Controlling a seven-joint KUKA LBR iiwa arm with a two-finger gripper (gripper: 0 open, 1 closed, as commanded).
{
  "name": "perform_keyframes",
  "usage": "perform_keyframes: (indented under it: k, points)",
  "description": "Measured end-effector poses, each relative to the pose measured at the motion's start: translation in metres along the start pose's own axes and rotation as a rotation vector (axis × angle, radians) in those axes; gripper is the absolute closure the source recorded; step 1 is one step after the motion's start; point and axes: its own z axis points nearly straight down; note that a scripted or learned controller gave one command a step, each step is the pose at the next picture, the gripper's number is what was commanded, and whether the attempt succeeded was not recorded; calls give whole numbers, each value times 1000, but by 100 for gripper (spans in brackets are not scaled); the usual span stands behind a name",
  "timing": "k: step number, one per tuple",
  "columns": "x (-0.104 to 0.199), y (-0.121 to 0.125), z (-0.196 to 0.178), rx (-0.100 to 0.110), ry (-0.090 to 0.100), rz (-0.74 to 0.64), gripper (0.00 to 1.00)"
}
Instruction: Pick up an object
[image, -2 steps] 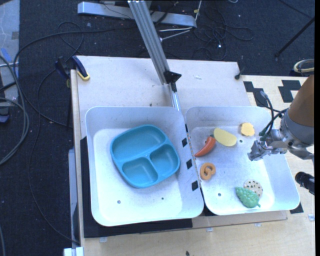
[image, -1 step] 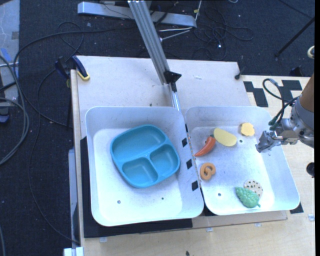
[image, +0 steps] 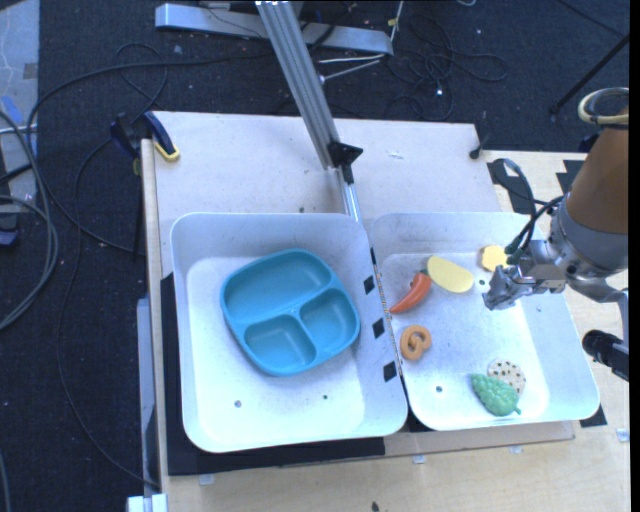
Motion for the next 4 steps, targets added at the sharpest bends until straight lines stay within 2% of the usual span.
perform_keyframes:
  k: [2,4]
  points:
    - [116,-11,-4,2,1,-2,100]
    - [219,-34,7,3,0,-1,100]
